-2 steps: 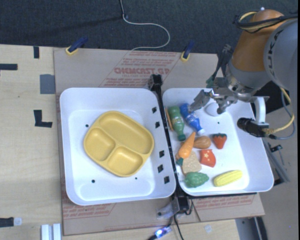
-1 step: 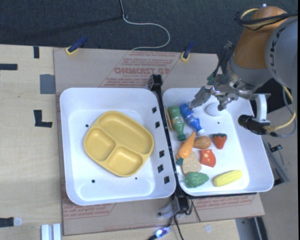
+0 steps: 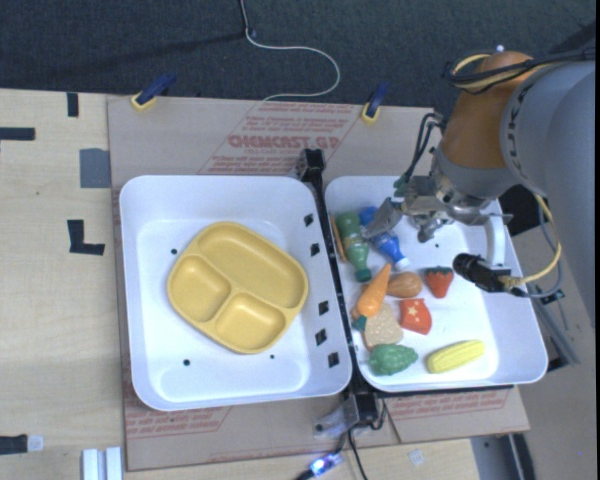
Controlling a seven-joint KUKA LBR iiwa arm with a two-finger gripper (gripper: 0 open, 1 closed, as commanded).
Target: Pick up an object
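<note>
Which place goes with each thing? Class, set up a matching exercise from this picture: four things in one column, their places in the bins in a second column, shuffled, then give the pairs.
Things:
1. yellow divided plate
2. corn cob
3. carrot
4. gripper

Places:
A. near front edge of right bin
B. over back part of right bin
C. alone in left bin
D. middle of right bin, lying at a slant

Pairs: 1-C, 2-A, 3-D, 4-B
</note>
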